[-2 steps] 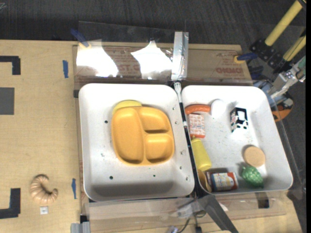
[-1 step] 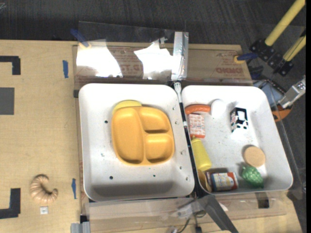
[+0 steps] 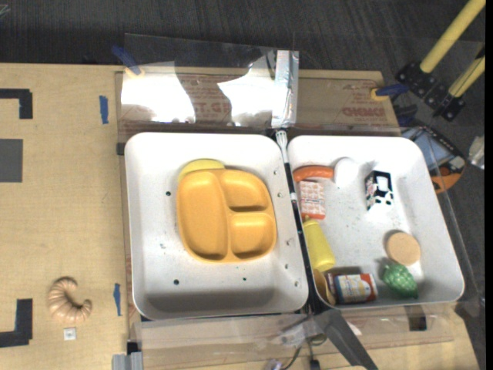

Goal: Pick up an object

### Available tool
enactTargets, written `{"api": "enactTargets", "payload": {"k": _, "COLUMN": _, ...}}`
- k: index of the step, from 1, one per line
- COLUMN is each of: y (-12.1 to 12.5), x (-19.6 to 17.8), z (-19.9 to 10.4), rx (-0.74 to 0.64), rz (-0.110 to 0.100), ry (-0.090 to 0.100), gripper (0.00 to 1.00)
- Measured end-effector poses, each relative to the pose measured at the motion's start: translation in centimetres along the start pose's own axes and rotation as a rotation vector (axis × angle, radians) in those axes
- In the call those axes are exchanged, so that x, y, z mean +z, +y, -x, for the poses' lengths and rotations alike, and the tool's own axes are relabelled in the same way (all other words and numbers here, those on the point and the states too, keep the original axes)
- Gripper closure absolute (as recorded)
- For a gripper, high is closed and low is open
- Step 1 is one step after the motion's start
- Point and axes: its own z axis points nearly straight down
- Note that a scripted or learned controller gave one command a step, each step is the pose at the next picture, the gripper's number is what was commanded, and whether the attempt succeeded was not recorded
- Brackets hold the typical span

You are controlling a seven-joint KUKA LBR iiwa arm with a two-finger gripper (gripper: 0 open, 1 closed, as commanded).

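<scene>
The yellow divided tray (image 3: pixel 226 213) is the largest candidate, lying flat in the middle of the left bin (image 3: pixel 146 284) with its long axis running toward and away from the camera; I use it as the landmark. Across the wall to its right, in the right bin (image 3: pixel 431 206), smaller things lie: a yellow bottle (image 3: pixel 317 245) nearest it with a can (image 3: pixel 352 285) at its lower end, then a cork disc (image 3: pixel 403 248) and green piece (image 3: pixel 400 278) farther right. How the arm is posed, and whether its jaws are parted or hold anything, I cannot tell.
</scene>
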Motion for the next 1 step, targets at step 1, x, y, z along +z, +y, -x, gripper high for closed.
{"api": "enactTargets", "payload": {"k": 1, "y": -3.42, "x": 0.11, "z": 5.89, "rx": -0.127, "rz": -0.001, "ry": 0.001, "gripper": 1.00}}
